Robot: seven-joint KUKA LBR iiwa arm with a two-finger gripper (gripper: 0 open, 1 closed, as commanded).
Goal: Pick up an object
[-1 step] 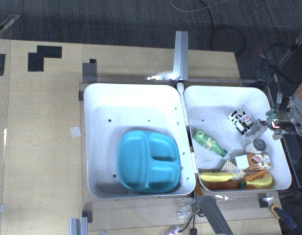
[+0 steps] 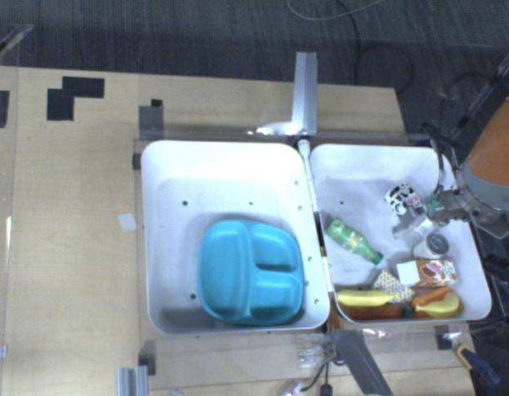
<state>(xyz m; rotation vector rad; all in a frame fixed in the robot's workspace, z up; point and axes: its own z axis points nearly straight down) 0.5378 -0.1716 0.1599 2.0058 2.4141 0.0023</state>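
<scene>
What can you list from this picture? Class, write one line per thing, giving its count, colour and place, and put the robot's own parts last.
Bins: two, white, side by side on the bench.
Divided plate: one, blue, in the left bin near its front.
Bottle: one, green, lying in the middle of the right bin.
Banana: one, yellow, along the front of the right bin.
Small carton: one, orange and white, right bin, front right.
Black and white object: one, right bin, near the gripper.
Arm: one, grey with an orange band, at the right edge.
Gripper: one, over the right bin.
</scene>
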